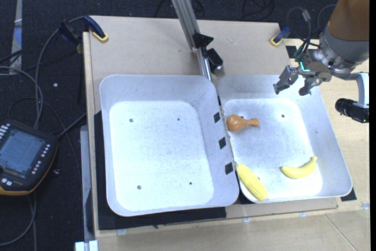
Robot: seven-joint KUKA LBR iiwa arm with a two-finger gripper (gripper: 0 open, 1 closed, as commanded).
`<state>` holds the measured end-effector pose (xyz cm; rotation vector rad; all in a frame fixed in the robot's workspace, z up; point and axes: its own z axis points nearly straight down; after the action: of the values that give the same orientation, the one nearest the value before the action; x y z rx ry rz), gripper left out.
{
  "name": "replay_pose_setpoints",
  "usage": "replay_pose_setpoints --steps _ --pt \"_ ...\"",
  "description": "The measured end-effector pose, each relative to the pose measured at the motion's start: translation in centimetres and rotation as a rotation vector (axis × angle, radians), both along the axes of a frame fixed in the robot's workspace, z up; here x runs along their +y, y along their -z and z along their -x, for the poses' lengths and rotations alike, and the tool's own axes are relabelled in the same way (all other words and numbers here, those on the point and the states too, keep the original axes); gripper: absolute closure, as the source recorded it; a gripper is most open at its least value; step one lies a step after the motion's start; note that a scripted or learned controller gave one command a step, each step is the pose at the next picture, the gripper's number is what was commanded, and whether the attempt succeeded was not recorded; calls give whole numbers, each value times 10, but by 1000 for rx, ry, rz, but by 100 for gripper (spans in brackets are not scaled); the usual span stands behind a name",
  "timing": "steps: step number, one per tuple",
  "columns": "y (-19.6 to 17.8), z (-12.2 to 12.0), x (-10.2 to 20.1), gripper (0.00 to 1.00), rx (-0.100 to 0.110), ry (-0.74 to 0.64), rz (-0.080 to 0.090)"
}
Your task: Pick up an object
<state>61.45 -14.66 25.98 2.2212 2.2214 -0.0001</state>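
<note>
My gripper (294, 84) hangs over the far right corner of the right bin (329, 132), its two dark fingers spread open with nothing between them. In that bin lie three objects. A brown drumstick-shaped toy (239, 123) rests near the bin's left wall. A yellow corn cob (252, 181) lies at the front left corner. A yellow banana (300, 168) sits near the front right. All three are well below and to the left of the gripper.
The left bin (111, 126) sits beside the right one. A metal pole (182, 0) slants up from the divide between the bins. Yellow clamps (98, 36) hold the board's far corners. A handheld controller (22, 156) lies on the floor at left.
</note>
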Motion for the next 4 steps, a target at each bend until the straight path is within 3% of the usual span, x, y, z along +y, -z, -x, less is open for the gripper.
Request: replay_pose_setpoints --steps 1,4 --pt "0 0 0 0 0 0 0" --pt "156 5 -10 0 2 0 -1"
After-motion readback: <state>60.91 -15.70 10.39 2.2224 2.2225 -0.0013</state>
